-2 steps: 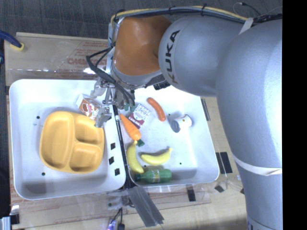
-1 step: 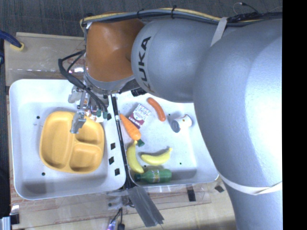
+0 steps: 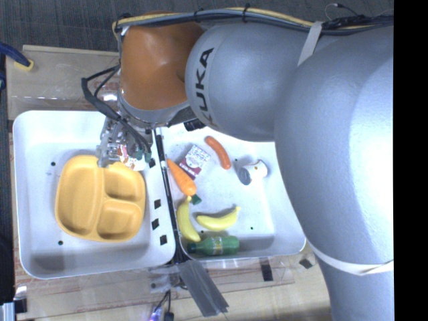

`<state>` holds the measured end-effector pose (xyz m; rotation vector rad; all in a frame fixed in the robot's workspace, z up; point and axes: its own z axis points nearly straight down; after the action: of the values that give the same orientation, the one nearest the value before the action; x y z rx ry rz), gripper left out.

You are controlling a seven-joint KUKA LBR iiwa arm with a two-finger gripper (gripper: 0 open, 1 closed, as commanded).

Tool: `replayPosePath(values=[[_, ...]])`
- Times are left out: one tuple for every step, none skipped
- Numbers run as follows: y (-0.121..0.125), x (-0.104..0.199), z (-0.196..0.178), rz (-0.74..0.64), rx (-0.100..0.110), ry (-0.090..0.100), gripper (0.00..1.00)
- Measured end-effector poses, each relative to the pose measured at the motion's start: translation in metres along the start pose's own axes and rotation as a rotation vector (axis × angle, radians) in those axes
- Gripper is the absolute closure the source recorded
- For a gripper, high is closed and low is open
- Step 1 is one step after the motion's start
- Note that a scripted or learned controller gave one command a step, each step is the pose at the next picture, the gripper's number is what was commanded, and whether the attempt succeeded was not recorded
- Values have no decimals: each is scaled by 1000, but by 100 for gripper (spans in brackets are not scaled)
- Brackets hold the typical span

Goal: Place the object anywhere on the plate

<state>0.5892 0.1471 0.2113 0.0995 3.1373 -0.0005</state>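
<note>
A yellow plate (image 3: 100,196) with three compartments lies in the left bin (image 3: 33,179). My gripper (image 3: 122,151) hangs over the plate's upper right rim, below the orange wrist band. A small object with red and green patches (image 3: 126,154) shows at the fingertips, just above the rim. The arm's grey body covers the top right of the view.
The right bin (image 3: 267,212) holds a carrot (image 3: 181,176), a red sausage (image 3: 218,152), a small red-and-white packet (image 3: 196,159), a grey-white item (image 3: 250,171), two bananas (image 3: 217,219) and a green bottle (image 3: 214,245). A ridge separates the two bins.
</note>
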Motion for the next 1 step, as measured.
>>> replayPosePath(values=[[1, -1, -11, -4, -1, -3, 100]])
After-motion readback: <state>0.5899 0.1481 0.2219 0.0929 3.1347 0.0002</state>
